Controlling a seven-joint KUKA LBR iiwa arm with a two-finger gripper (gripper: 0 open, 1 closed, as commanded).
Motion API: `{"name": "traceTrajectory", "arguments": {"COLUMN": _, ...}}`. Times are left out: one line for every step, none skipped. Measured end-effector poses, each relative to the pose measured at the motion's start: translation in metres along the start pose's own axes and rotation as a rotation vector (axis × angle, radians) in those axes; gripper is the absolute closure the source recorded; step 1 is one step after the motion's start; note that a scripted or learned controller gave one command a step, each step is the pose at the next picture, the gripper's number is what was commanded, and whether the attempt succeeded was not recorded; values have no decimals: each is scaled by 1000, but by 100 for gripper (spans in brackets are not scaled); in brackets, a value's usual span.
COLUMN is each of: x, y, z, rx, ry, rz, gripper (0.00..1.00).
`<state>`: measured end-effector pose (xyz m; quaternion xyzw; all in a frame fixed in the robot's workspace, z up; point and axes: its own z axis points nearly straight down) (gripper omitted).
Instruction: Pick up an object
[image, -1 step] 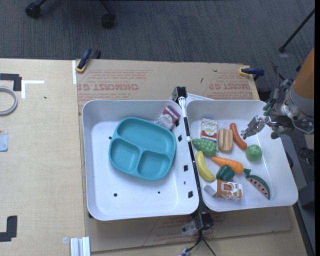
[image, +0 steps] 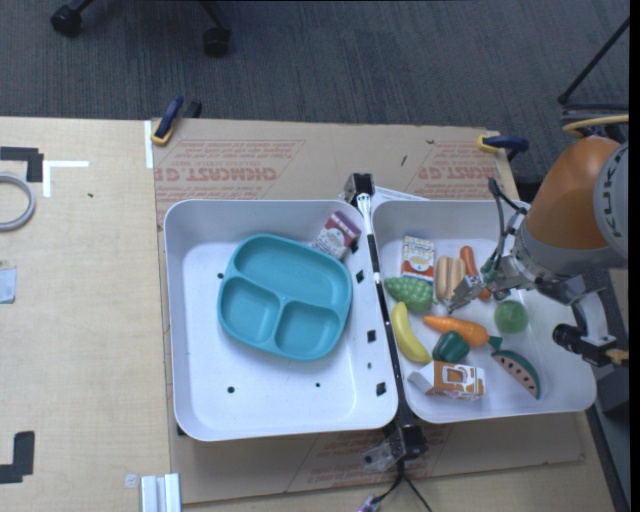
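The right bin (image: 583, 388) holds several toy foods: a white carton (image: 418, 255), a hot dog (image: 449, 271), a leafy green piece (image: 409, 290), a banana (image: 408, 334), a carrot (image: 455, 327), a dark green pepper (image: 452, 347), a green ball (image: 511, 317), a watermelon slice (image: 520, 371) and a small orange-and-white box (image: 456, 380). My gripper (image: 468, 292) hangs low in this bin, just right of the hot dog and above the carrot. The wrist hides how it stands, and I see nothing lifted.
The left bin (image: 175, 330) carries a teal divided plate (image: 285, 297) and a small packet (image: 336, 237) in its far right corner. The arm's orange band (image: 575, 195) looms over the right bin's far right side. Cardboard (image: 230, 165) lies under both bins.
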<state>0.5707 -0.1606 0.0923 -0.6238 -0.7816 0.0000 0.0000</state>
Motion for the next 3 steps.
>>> {"name": "traceTrajectory", "arguments": {"x": -1, "y": 58, "z": -1, "rx": -2, "ry": -1, "rz": -65, "gripper": 0}}
{"name": "traceTrajectory", "arguments": {"x": -2, "y": 58, "z": -11, "rx": -3, "ry": -3, "rz": -62, "gripper": 100}}
{"name": "traceTrajectory", "arguments": {"x": 53, "y": 33, "z": -227, "rx": -2, "ry": -2, "rz": -80, "gripper": 100}}
